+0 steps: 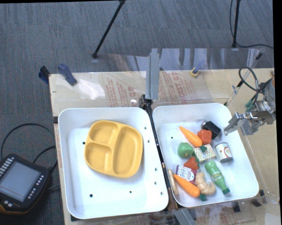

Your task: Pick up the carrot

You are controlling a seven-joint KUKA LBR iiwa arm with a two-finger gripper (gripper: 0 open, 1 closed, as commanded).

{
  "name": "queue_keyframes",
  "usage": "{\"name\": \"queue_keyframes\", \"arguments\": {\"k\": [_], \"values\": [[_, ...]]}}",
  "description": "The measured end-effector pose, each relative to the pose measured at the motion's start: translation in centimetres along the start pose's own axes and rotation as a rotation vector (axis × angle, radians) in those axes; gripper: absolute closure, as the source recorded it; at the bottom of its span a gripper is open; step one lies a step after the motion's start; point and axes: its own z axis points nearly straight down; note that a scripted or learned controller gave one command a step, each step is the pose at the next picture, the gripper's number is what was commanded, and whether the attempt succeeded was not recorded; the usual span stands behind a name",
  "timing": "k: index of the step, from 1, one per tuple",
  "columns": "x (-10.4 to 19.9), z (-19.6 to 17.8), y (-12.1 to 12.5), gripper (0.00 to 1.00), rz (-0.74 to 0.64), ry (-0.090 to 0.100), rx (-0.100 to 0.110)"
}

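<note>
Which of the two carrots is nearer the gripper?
The upper carrot, beside the green pepper; the other carrot lies at the bin's front edge.

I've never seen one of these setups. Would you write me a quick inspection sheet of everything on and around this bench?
Surface: bench bearing two shallow white bins, left bin and right bin.
Job's things: two carrots in the right bin, upper carrot and lower carrot.
Clutter: yellow divided plate in the left bin; green bottle, small can, green pepper and other toy foods beside the carrots.
Grippers: pincer at the right bin's right rim, apart from both carrots.
Cables: black cable on the floor leading to the handheld screen.
Surroundings: grey carpet, stand legs.
</note>
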Motion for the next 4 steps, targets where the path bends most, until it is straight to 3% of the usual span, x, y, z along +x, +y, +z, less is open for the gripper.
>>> {"name": "queue_keyframes", "arguments": {"k": [1,2,3,4], "values": [[0.0,-0.7,0.1,1.00,-0.001,0.002,0.005],[-0.1,-0.6,0.1,0.00,0.000,0.002,0.005],[5.1,7.3,3.0,0.00,-0.209,0.003,0.006],[7.6,18.9,6.1,0.00,-0.409,0.000,-0.001]]}}
